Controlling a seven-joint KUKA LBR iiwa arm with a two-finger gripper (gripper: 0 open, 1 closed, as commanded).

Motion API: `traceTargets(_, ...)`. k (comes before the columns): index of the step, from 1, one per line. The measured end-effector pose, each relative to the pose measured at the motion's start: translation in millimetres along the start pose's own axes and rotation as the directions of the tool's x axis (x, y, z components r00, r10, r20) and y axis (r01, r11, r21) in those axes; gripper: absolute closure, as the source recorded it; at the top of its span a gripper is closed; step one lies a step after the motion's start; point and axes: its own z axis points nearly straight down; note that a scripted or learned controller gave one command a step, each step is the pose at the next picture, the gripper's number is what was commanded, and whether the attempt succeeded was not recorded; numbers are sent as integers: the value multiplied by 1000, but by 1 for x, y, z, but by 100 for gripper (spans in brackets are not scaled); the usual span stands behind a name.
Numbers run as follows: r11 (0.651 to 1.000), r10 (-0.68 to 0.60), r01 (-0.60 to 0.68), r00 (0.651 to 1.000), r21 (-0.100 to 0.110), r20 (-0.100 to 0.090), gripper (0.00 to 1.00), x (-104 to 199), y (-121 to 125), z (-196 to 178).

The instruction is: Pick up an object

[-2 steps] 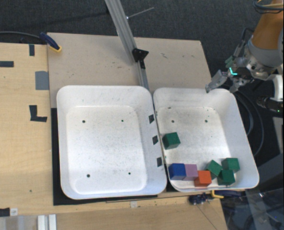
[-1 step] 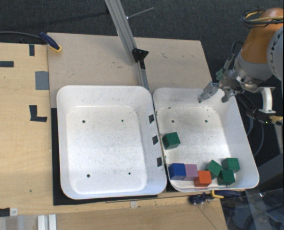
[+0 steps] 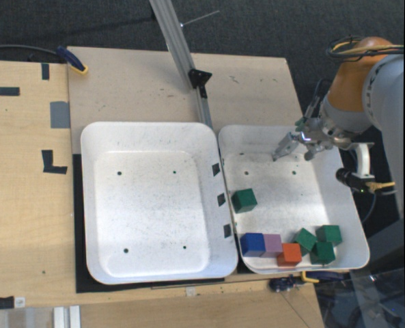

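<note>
1. My jaws (image 3: 294, 149) hang spread apart with nothing between them, over the upper part of the right bin (image 3: 345, 217).
2. The nearest target, a green cube (image 3: 244, 199), sits alone at centre frame, well apart from me.
3. The lower-right cluster (image 3: 292, 246) is packed tight; reaching there risks nudging neighbours or closing on two blocks.

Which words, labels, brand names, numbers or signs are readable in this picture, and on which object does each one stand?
None can be read. The coloured blocks, both white bins and the arm show no lettering. The dark tape pieces on the bench are plain shapes, not characters.
</note>
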Motion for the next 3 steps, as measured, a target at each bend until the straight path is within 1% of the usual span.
traceTargets(1,1000,0,0,1000,-3,1,0,1,-1,35)
traceTargets(2,1000,-2,2,1000,-7,1,100,2,0,22)
traceTargets(3,1000,1,-1,1000,-12,1,100,-1,-1,-21)
